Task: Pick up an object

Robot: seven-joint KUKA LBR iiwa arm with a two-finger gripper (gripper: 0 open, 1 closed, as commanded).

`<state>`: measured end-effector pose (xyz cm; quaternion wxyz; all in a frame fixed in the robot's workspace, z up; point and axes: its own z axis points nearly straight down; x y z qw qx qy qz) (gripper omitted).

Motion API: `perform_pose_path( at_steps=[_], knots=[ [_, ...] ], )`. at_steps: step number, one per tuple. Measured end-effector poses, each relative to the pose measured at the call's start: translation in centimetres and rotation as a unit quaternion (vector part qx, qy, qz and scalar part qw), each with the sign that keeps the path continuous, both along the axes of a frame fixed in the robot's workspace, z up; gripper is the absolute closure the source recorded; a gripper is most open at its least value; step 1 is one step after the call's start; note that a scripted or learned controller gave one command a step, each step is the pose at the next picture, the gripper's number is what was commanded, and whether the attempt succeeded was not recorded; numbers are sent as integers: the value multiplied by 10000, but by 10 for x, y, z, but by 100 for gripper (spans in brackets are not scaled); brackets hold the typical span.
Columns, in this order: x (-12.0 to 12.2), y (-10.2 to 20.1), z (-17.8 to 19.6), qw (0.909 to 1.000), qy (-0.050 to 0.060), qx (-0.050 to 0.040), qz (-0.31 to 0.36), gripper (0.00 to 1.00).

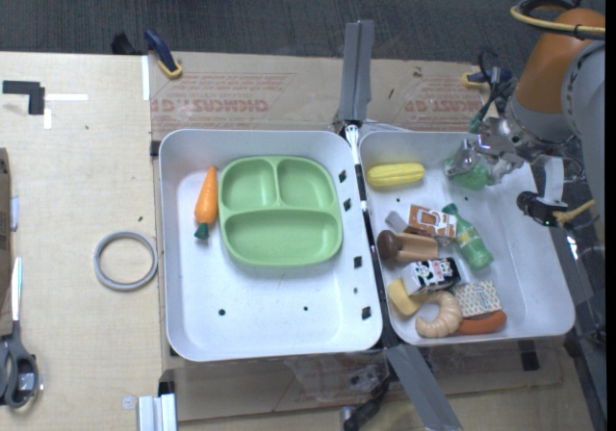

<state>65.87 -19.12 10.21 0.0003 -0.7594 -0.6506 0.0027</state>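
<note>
1. A small green thing (469, 175) lies at the far end of the right bin (539, 323), right under the fingers (478, 158).
2. Open or clenched – I cannot tell.
3. Go down slowly, squeeze – then lift straight up.

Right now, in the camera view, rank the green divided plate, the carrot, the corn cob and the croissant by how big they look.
1. Green divided plate, by far the largest.
2. Carrot.
3. Corn cob and croissant: they look too alike to rank.
</note>
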Motion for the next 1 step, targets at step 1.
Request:
perform_pose_path(
  at_steps=[1],
  knots=[
    [0, 79, 88, 9998, -22, 11, -172, 100]
  ],
)
